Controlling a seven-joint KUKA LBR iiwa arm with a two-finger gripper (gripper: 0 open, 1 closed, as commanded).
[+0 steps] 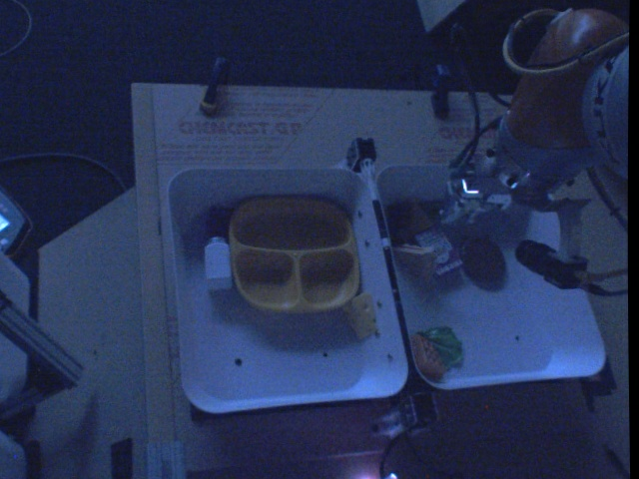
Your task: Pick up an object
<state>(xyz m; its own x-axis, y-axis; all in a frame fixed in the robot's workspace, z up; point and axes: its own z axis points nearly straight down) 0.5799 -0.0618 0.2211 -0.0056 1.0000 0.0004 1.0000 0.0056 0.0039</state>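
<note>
Beside the central divider where the two shallow white plastic bins meet, a yellow three-compartment plastic tray [293, 252] lies flat in the left white bin [200, 367]. A small white bottle-like item [217, 260] stands touching the tray's left edge, and a pale yellow block [363, 314] rests at the tray's lower right corner, close against the divider.

Across the divider, the right white bin [539, 342] holds a cluster of small things near its upper left: a dark round flat object [484, 260], a small packet with pale and purple print [440, 249] just left of it, and an orange-tan piece [413, 259] nearest the divider. A green and orange crumpled item [438, 350] lies lower in that bin, well apart from the cluster.

The grey arm with its orange band [561, 73] reaches over the right bin's upper edge. Its gripper [475, 194] hangs just above the cluster; the scene is too dim to judge its opening, and nothing is visibly held.
</note>
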